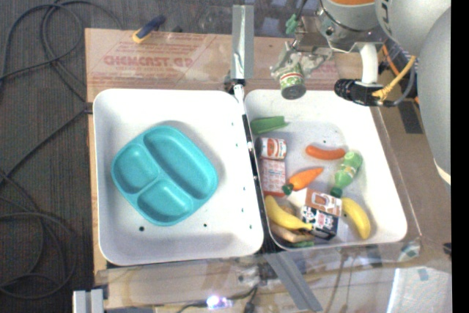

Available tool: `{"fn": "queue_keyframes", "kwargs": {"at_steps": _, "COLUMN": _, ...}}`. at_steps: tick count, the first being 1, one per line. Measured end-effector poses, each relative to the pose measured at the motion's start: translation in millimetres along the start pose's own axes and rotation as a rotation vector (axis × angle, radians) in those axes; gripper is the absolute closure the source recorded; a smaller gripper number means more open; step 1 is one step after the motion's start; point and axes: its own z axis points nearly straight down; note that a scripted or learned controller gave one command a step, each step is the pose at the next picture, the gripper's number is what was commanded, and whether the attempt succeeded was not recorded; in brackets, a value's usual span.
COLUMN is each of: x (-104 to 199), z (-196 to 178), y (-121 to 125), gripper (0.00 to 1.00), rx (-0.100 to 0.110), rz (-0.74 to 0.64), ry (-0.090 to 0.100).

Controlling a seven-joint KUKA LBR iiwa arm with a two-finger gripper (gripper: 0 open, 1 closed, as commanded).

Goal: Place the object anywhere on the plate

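Camera view: gripper [299, 68] hangs over the far rim of the right bin [388, 157], jaws pinching a small can [291, 80], tilted, dark end facing the camera. Can is lifted clear of the bin clutter, well apart from the teal plate [165, 174] in the left bin [110, 231]. Judgement: can looks rigid, light, smooth-sided, so slippery and prone to rotate in a two-finger pinch; best hold is across the label mid-body. Will likely roll once released; the plate's compartments should stop it.
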Motion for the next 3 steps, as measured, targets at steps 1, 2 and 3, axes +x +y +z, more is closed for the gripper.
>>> {"fn": "queue_keyframes", "kwargs": {"at_steps": 1, "x": 33.6, "z": 31.9, "y": -46.1, "gripper": 1.0, "rx": 0.001, "rz": -0.027, "ry": 0.002}}
{"fn": "queue_keyframes", "kwargs": {"at_steps": 2, "x": 89.7, "z": 76.0, "y": -79.6, "gripper": 1.0, "rx": 0.002, "rz": -0.068, "ry": 0.003}}
{"fn": "queue_keyframes", "kwargs": {"at_steps": 3, "x": 183.3, "z": 59.4, "y": -79.3, "gripper": 1.0, "rx": 0.001, "rz": -0.138, "ry": 0.003}}
